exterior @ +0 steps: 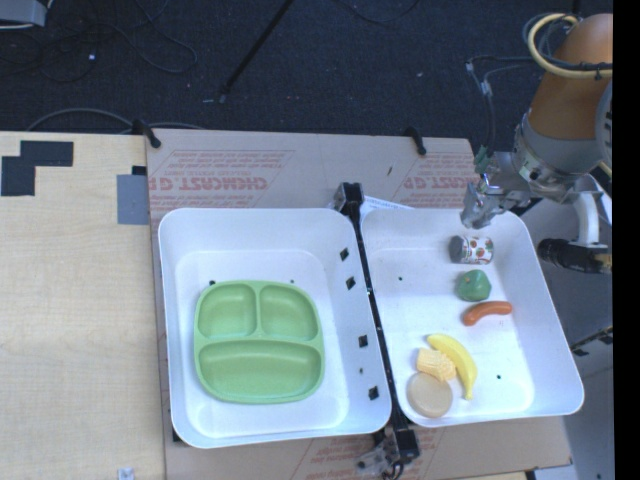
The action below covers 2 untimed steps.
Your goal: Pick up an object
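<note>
Left shallow white bin (pixel 180 268) contains a green three-compartment plastic plate (pixel 258 341). Right shallow white bin (pixel 545 313) contains a yellow banana (pixel 455 360), orange sausage (pixel 486 312), green lump (pixel 473 286) and small patterned can (pixel 471 249). The gripper (pixel 477 215) hovers just above the can; finger state indeterminable.

Left of the small patterned can (pixel 472 249) I see bare white bin floor; just below it, a green round toy (pixel 474 286) blocks passage.

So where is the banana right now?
The banana lies in the right bin, near its front edge, touching the corn piece on its left and just above the round tan disc.
</note>
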Motion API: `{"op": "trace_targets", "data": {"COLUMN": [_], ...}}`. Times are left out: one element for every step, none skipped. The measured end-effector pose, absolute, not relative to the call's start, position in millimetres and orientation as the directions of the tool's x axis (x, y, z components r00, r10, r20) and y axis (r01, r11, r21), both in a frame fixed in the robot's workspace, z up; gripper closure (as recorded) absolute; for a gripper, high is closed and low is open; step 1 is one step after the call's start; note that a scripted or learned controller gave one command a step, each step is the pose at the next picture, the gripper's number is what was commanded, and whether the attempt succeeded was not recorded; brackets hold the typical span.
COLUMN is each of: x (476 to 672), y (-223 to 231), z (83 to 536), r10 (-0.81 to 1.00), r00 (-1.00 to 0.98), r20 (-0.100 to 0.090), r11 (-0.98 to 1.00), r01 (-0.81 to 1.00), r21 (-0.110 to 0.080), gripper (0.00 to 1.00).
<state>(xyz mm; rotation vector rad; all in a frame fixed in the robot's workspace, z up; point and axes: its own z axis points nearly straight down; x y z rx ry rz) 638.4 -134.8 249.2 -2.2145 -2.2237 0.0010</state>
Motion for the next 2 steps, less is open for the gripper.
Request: {"op": "trace_targets", "data": {"x": [632.2, 631.6], "y": [-86, -36], "z": [254, 238], "r10": [1.000, 1.000], "r00": [-0.004, -0.004], "r20": [0.002, 0.001], "r11": [0.004, 0.004], "r01": [1.000, 1.000], "r21": [-0.003, -0.004], "gripper": [1.00, 1.00]}}
